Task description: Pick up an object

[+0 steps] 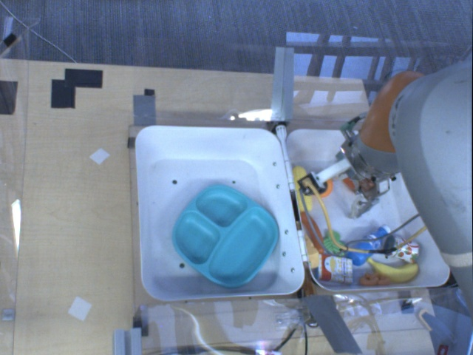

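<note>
The hand (364, 198) hangs over the middle of the right bin (325, 143), right of the frame's centre; whether it is wide or narrow cannot be told. Above it the arm (436, 168) fills the right edge of the frame, with its orange band (380, 120) toward the upper right. A small orange piece (347, 186) lies just left of the hand. A yellow toy (301, 180) sits against the bin's left wall. Below the hand, toward the bin's lower edge, lie a green piece (332, 239), a blue piece (369, 242), a bottle (336, 269) with a red label and a banana (392, 271), close together. The left bin (192, 154), touching the right one, holds a blue divided plate (225, 234) in its lower half. Both bins rest on the pale bench (66, 220).
</note>
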